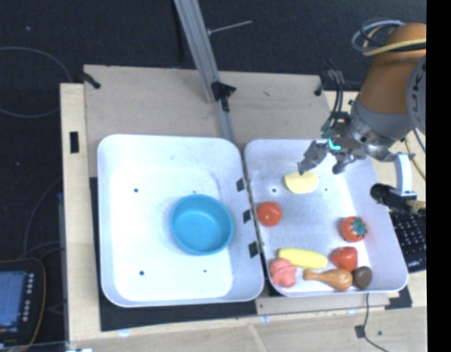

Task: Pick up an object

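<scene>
A pale yellow object [301, 182], flattish & rounded, is seen lying on the floor of the right bin [313, 215], in its far half, roughly midway betw. the bin's left & right walls. The pincer [326, 163] is positioned just above & slightly right of it, fingers spread wide; nothing is held betw. them. The left fingertip [308, 168] is seen at the object's far edge, touching or just over it (can't be told which); the right fingertip is off to the object's right, apart from it.

Nearer in the same bin, a small red tomato [268, 213] is found by the left wall, and a red fruit w/ green top [353, 228] by the right wall. Along the near wall a cluster is laid out: pink item [282, 271], yellow banana [303, 257], brown drumstick-like piece [329, 277], red item [345, 257], dark brown item [362, 276].

In the left bin [130, 167], a blue bowl [202, 224] is set upright, right of centre.

The grey arm w/ orange band [392, 64] is seen entering from the far right.
</scene>
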